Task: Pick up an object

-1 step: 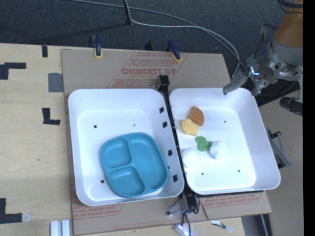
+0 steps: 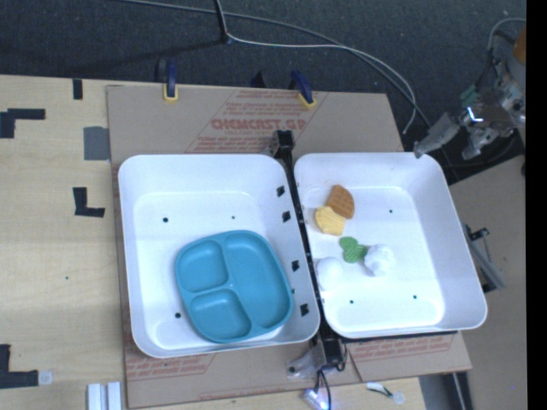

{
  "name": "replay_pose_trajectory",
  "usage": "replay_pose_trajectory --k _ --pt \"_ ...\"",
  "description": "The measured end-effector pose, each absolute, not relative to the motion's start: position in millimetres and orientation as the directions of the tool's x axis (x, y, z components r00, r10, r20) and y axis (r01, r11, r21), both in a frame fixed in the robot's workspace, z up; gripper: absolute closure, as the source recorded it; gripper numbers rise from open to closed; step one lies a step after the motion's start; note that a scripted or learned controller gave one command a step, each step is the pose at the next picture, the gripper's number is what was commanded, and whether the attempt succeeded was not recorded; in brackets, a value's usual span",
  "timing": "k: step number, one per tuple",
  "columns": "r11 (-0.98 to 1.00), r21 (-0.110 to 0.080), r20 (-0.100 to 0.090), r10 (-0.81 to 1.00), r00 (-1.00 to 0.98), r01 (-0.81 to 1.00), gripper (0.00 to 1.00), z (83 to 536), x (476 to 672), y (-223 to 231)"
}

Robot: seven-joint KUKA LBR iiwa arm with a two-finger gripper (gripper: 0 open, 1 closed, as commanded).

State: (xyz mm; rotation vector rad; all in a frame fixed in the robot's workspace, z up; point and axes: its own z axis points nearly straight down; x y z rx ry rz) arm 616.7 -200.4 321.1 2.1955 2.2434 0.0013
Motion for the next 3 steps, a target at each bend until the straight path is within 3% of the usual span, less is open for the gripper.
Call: replay_pose_trajectory --k 1,2,3 --pt "0.002 -0.004 0.001 1.000 -0.002 1.000 0.00 292.5 667.2 -183.7" --pt "0.000 -0.004 0.001 1.000 0.000 1.000 0.00 241.1 651.1 -179.2" --pt "-0.049 0.005 0.000 0.999 0.049 0.999 0.00 305.4 663.4 -152.0"
